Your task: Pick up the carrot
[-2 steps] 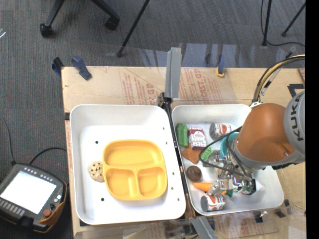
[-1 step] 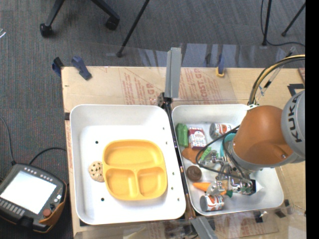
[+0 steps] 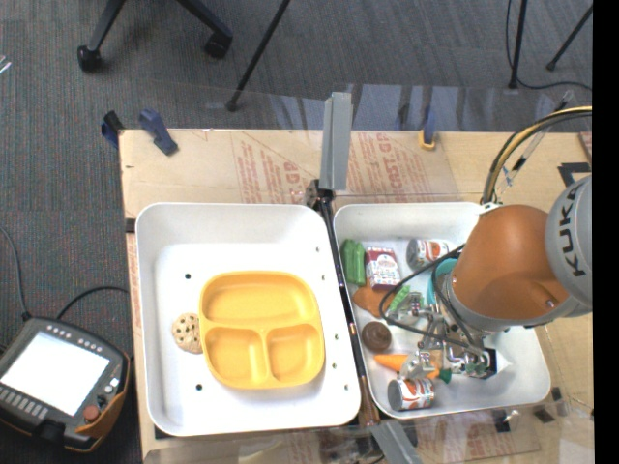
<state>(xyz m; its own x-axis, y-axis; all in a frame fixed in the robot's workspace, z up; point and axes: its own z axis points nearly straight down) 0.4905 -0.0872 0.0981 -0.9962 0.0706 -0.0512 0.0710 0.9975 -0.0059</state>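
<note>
The carrot (image 3: 392, 362), small and orange, lies near the front left of the right bin (image 3: 527, 380). My gripper (image 3: 431, 354) hangs low over the bin just to the carrot's right, its metal tip close to the carrot's thick end. The orange wrist band and grey arm cover the middle and right of that bin. From this angle I cannot make out whether the gripper touches the carrot.
A tin can (image 3: 413, 392) lies just in front of the carrot and a brown round piece (image 3: 376, 335) just behind it. Farther back are a green item (image 3: 354, 262), a red packet (image 3: 383, 266) and another can (image 3: 427, 252). The left bin (image 3: 169, 240) holds a yellow divided tray (image 3: 261, 329) and a cookie (image 3: 187, 332).
</note>
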